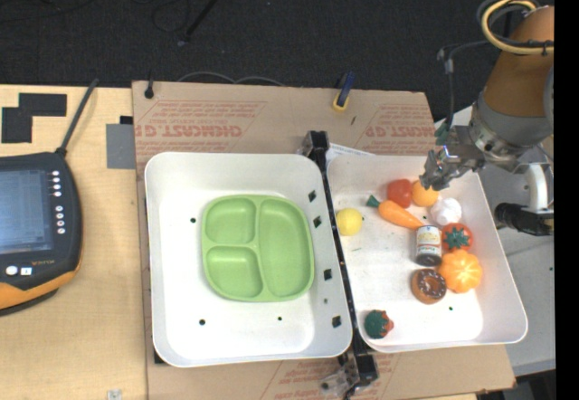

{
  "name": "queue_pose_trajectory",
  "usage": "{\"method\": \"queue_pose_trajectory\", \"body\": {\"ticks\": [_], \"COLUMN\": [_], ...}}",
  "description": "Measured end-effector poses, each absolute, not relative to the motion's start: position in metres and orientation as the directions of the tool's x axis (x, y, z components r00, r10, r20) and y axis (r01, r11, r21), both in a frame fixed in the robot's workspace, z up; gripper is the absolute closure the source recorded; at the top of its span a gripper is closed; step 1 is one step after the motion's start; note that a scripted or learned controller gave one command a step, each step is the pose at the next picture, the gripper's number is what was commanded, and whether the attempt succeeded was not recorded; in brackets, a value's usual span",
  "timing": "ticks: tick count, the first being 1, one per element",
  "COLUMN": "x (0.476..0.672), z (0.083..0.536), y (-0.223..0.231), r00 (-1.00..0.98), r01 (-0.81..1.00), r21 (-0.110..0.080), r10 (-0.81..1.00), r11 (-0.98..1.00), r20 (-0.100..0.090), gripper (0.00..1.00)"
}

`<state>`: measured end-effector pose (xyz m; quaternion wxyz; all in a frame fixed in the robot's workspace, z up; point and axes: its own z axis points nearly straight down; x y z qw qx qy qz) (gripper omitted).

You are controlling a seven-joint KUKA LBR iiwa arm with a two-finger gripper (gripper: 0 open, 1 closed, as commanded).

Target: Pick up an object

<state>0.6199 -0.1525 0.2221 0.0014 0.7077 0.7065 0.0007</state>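
A divided plate (256, 247) lies in the left bin (172, 299); toy foods (432, 244) cluster in the right bin (498, 317) beside it.

Fixed above the bench, looking down at a slant, far enough back to take in both white bins whole: the left bin (172, 299) and the right bin (488, 317), side by side across the middle. Faces toward the dark floor (271, 9) at the top, with the cardboard sheet (235, 122) beneath the bins and a handheld control pendant (36, 226) at the left edge. Catches the arm (520, 81) entering from the right.
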Motion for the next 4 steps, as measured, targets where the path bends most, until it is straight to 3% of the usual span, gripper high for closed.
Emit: {"method": "queue_pose_trajectory", "body": {"ticks": [3,4], "x": [0.560,0.553], "z": [0.237,0.222], "y": [-0.009,-0.019], "r00": [-0.004,0.000], "r01": [1.000,1.000], "r21": [-0.006,-0.006], "r10": [1.000,1.000], "r11": [0.004,0.000], "r20": [0.003,0.000], "gripper": [1.00,1.00]}}
